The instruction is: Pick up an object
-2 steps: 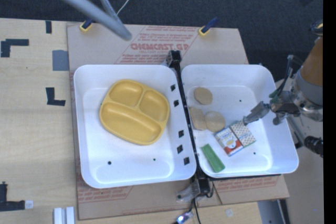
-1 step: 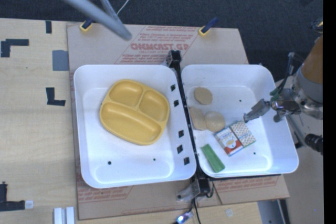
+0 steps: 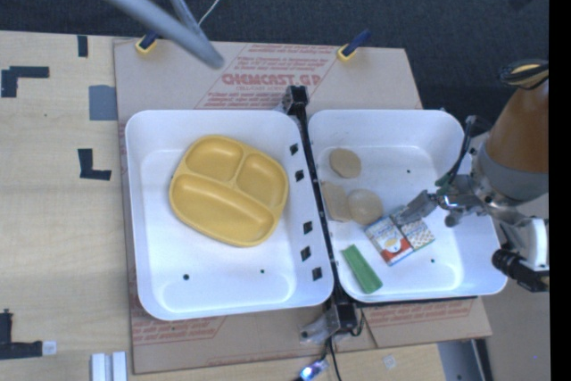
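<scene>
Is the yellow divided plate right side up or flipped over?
Right side up: the yellow plate in the left bin shows its three compartments facing up.

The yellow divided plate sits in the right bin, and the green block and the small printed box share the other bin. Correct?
Not quite: the camera view shows the yellow divided plate in the left bin. The green block and small printed box do share the other bin, the right bin.

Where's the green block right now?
The flat green rectangular block lies in the right white bin, near its front edge, just left of the small red-and-white printed packet.
</scene>
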You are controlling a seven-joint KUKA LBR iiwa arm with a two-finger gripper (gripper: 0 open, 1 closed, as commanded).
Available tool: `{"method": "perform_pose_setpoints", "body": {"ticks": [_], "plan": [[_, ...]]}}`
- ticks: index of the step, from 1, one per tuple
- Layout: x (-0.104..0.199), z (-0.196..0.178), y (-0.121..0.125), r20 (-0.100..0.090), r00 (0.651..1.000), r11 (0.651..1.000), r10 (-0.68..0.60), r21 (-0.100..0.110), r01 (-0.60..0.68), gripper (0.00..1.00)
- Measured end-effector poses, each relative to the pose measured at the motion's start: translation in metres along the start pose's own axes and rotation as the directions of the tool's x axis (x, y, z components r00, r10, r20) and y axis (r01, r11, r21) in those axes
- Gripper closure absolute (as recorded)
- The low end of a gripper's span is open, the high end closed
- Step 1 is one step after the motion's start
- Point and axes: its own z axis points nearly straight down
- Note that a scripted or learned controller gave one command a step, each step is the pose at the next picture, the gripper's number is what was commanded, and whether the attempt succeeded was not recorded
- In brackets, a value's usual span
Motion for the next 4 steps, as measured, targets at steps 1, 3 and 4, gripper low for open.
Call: {"method": "perform_pose_setpoints", "body": {"ticks": [1, 3, 4], "plan": [[-0.002, 0.046, 0.006, 0.001, 1.000, 1.000, 0.000, 0.000, 0.000, 0.00], [-0.003, 0.073, 0.012, 0.004, 1.000, 1.000, 0.000, -0.022, 0.000, 1.00], [-0.008, 0.029, 0.007, 0.002, 1.000, 1.000, 0.000, -0.006, 0.001, 1.00]]}}
